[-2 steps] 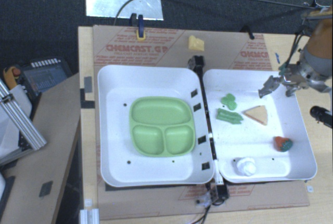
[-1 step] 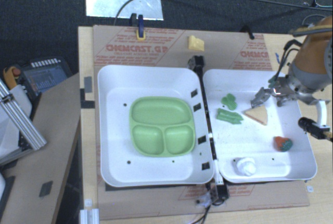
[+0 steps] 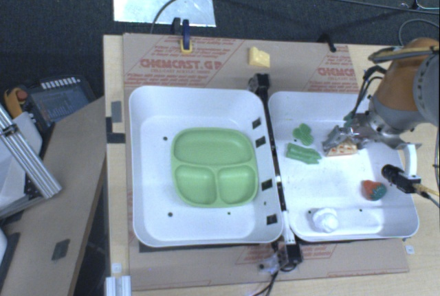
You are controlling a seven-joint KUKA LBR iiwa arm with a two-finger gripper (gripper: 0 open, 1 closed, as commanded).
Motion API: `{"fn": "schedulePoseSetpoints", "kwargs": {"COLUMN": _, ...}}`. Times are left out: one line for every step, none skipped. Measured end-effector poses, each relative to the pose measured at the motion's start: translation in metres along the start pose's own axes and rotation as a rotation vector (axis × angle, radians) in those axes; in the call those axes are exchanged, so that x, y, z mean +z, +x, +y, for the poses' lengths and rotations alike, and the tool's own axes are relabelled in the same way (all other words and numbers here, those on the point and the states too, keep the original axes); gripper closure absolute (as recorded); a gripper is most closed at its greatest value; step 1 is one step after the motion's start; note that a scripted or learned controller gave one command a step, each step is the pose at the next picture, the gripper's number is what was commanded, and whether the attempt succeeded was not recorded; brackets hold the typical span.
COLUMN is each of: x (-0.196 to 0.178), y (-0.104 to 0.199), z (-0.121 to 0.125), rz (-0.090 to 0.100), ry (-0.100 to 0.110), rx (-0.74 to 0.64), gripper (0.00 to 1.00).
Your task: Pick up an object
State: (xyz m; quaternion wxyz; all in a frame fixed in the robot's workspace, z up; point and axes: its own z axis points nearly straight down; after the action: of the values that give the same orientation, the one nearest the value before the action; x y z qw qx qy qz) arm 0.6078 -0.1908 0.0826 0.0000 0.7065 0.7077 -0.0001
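My gripper (image 3: pixel 339 137) is low over the upper middle of the right bin (image 3: pixel 392 222). It sits right at a small tan and red toy slice (image 3: pixel 344 148) lying on the bin floor. I cannot tell whether the slice is between the jaws or merely under them. To its left lie a small green piece (image 3: pixel 302 132) and a longer green piece (image 3: pixel 303 154). A red and teal toy (image 3: pixel 373 189) rests at the lower right. A white object (image 3: pixel 324 220) lies near the front wall.
The left bin (image 3: pixel 148 219) holds a green divided plate (image 3: pixel 212 166). A yellow block (image 3: pixel 259 56) lies on the cardboard behind the bins. A black divider (image 3: pixel 269 150) with clips runs between the bins. The arm (image 3: pixel 405 92) comes in from the right.
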Motion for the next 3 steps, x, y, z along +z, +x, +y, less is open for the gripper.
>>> {"fn": "schedulePoseSetpoints", "kwargs": {"x": -0.014, "y": -0.001, "z": 0.002, "rz": -0.002, "ry": -0.005, "rx": 0.0, "gripper": 1.0}}
{"fn": "schedulePoseSetpoints", "kwargs": {"x": -0.078, "y": -0.004, "z": 0.003, "rz": -0.002, "ry": -0.006, "rx": -0.001, "gripper": 1.0}}
{"fn": "schedulePoseSetpoints", "kwargs": {"x": -0.126, "y": -0.001, "z": -0.003, "rz": -0.002, "ry": -0.006, "rx": -0.002, "gripper": 1.0}}
